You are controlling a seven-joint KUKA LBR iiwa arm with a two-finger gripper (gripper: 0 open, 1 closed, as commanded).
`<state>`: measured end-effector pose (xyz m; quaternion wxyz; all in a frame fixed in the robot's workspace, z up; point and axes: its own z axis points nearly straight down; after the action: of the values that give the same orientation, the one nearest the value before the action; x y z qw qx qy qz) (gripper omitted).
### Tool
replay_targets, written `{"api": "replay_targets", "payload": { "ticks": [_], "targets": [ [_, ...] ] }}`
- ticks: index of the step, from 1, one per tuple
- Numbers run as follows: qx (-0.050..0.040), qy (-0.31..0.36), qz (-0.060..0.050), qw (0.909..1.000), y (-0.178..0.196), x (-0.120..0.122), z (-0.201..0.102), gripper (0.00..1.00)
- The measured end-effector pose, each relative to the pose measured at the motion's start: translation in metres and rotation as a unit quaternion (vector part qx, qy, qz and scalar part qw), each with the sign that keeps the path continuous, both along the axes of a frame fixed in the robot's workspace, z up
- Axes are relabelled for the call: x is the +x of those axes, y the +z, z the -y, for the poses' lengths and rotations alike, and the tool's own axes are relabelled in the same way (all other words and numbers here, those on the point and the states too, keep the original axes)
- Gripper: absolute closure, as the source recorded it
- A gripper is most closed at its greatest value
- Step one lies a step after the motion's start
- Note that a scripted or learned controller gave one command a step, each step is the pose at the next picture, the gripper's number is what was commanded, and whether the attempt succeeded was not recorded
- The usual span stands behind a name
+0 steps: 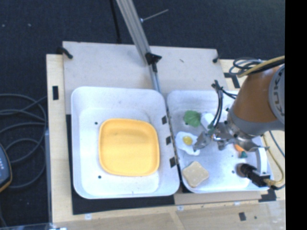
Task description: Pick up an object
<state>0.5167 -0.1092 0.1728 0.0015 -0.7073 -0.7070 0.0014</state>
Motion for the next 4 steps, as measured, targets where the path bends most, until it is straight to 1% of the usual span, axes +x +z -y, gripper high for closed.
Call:
{"api": "replay_targets", "payload": {
  "ticks": [1, 2, 3, 4],
  "targets": [
    [0.0000, 0.000, -0.001, 1.0000, -0.062, -0.005, 0.002, 0.00],
    [0.0002, -0.001, 0.003, 1.0000, -0.049, -0.003, 0.002, 1.00],
    [-0.0004, 0.000, 0.004, 1.0000, -0.005, 0.004, 0.003, 1.00],
    [-0.0005, 0.000, 0.005, 1.0000, 0.052, 0.012, 0.009, 1.00]
  ]
}}
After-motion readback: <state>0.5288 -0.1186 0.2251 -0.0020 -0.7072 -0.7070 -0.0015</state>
